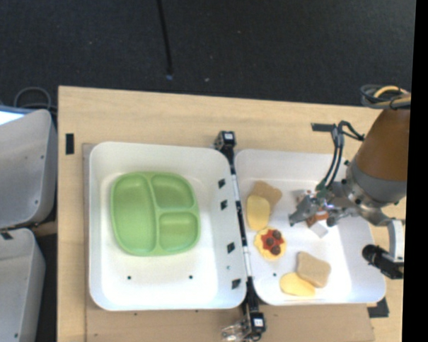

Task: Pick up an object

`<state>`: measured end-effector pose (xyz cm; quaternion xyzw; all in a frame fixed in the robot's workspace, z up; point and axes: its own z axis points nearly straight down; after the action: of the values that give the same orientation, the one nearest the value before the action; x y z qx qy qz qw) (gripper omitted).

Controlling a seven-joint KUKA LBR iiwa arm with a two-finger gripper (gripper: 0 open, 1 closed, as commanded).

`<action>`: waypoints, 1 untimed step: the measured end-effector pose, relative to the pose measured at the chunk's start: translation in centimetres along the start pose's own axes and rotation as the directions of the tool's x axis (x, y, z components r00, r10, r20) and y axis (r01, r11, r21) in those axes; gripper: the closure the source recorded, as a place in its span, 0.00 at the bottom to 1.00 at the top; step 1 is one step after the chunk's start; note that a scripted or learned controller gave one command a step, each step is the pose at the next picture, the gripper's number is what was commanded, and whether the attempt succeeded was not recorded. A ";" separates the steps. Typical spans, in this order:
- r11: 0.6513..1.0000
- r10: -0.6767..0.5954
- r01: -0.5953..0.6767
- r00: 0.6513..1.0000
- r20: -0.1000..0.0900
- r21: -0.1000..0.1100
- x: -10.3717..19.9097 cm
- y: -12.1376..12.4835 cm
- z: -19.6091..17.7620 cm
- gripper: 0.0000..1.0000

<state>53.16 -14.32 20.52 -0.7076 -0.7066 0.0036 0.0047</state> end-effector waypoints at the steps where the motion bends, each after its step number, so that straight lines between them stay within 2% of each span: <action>1: 1.000 -0.003 0.003 1.000 0.002 -0.012 0.0 0.3 -0.6 0.00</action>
<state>53.44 -14.31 21.14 -0.7067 -0.7075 0.0000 -0.0003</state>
